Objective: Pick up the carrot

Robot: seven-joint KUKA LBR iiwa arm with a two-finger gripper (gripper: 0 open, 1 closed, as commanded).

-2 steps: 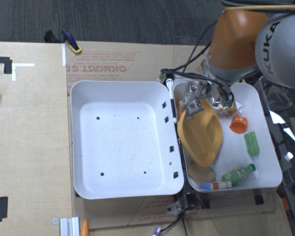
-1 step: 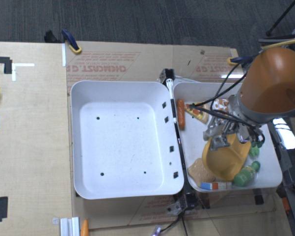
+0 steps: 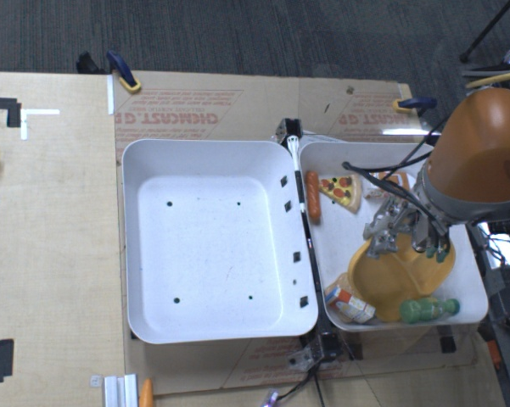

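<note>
**Approach stage: carrot not yet grasped**

Carrot lies along the right bin's left wall, centre-right of frame, beside a pizza slice. Gripper hovers right of it over a yellow plate; closure cannot be determined. Next: travel left, descend onto the carrot.

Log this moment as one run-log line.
task: pick up carrot | gripper: over yellow plate, right bin | carrot: by left wall, not held | pizza slice: beside carrot

Gripper above plate — carrot apart
</note>
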